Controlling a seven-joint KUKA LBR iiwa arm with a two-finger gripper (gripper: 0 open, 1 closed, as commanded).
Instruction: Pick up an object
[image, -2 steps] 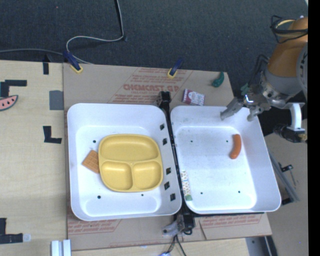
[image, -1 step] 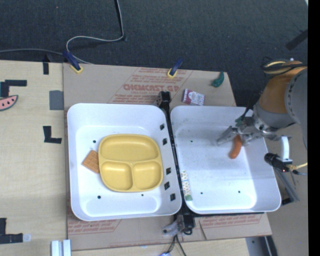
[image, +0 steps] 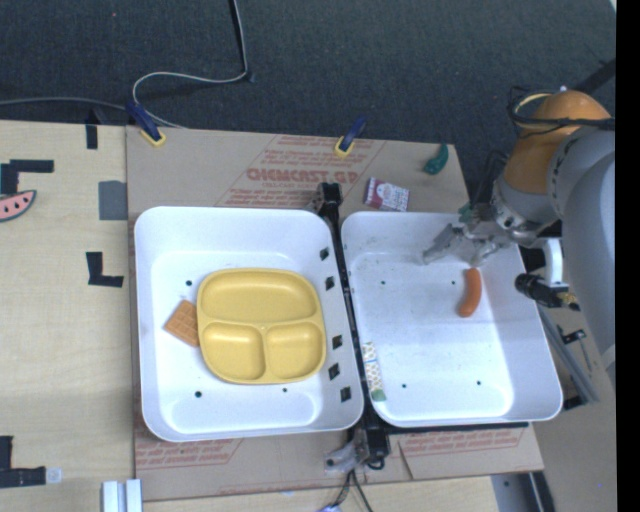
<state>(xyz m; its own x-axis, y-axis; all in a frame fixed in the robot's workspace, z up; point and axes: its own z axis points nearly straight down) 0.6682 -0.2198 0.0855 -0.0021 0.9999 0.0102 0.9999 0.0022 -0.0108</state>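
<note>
An orange sausage-shaped toy (image: 468, 293) lies in the right bin (image: 440, 390), near its far right part. My gripper (image: 455, 247) hangs just above and to the left of it, fingers spread open with nothing between them; one finger (image: 434, 250) points left, the other sits close to the toy's top end. In the left bin (image: 165, 240) a yellow divided plate (image: 262, 325) rests flat, with a tan cracker-like piece (image: 182, 323) tucked under its left edge.
The grey arm with its orange band (image: 545, 150) comes in from the right over the right bin's far corner. A small red-and-white packet (image: 386, 194) and a green clip (image: 436, 159) lie on the cardboard behind the bins.
</note>
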